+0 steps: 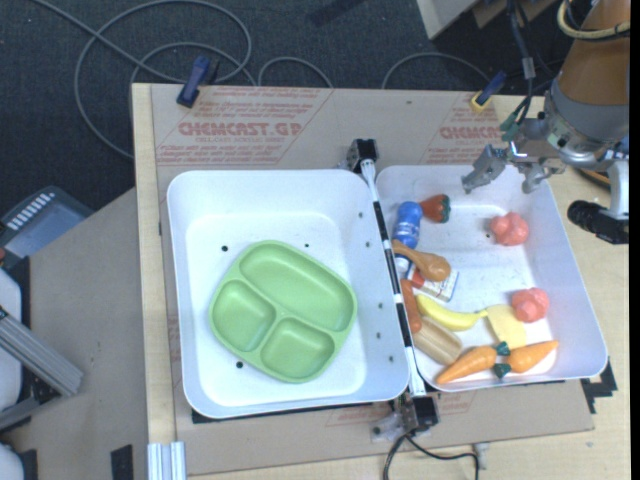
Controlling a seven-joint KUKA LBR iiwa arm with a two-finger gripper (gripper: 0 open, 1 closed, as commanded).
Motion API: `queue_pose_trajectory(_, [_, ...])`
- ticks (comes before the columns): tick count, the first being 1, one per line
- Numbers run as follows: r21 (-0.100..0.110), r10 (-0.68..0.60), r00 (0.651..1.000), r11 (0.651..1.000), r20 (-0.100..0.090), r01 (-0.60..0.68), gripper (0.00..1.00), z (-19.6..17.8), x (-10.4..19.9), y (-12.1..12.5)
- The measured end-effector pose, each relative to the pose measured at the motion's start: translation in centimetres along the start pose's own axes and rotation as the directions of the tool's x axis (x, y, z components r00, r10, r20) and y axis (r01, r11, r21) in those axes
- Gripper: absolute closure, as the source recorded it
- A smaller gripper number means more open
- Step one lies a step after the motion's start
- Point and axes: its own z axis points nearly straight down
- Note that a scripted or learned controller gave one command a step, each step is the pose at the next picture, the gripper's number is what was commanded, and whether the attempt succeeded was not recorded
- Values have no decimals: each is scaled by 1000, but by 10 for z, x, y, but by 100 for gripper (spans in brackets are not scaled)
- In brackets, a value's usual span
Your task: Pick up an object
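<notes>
Two smooth tapered carrots (497, 358) beside a curved banana (452, 315).

Arm hovering over the right bin's far edge

The gripper (508, 168) is hanging open and empty above the right bin (575, 268), where carrots (497, 359), a banana (452, 314) and pink lumps (510, 228) are lying; a green plate (283, 310) is sitting in the left bin (190, 218).

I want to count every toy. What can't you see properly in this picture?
- Camera view: toys piled by the right bin divider overlap; the banana covers part of a small card.
- The arm's upper part is cut off by the top right edge.
- The gripper is too small to judge.
</notes>
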Motion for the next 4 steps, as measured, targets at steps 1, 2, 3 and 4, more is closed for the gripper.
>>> queue_pose_trajectory(1, [7, 1, 1000, 1000, -1, -1, 0, 60, -65, 3])
queue_pose_trajectory(2, [7, 0, 1000, 1000, -3, 0, 0, 144, -69, -8])
queue_pose_trajectory(3, [1, -1, 1000, 1000, -1, 1, 100, 132, -69, -6])
queue_pose_trajectory(4, [1, -3, 1000, 1000, -3, 3, 100, 142, 4, 19])
